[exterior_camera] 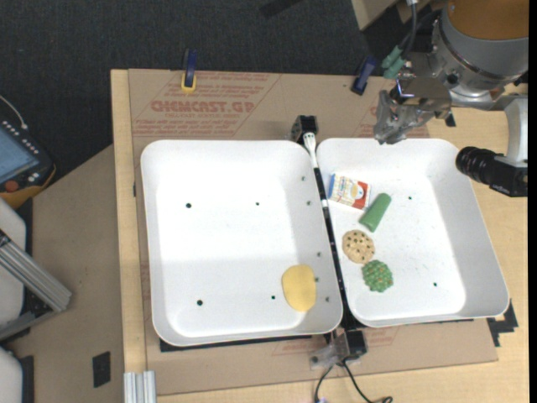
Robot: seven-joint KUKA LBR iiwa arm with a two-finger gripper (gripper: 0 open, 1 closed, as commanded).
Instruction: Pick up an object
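1. A green cylinder (375, 211) lies tilted in the right bin (470, 242), touching a small carton (347, 191).
2. A cookie (358, 246) and green ball (377, 275) sit just below.
3. The gripper (393, 130) hangs over the bin's far rim, holding nothing.
4. Risk: crowded neighbours could spoil a grasp.

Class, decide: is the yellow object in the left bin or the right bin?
Left bin. The yellow object lies near its front right corner, left of the divider between bins.
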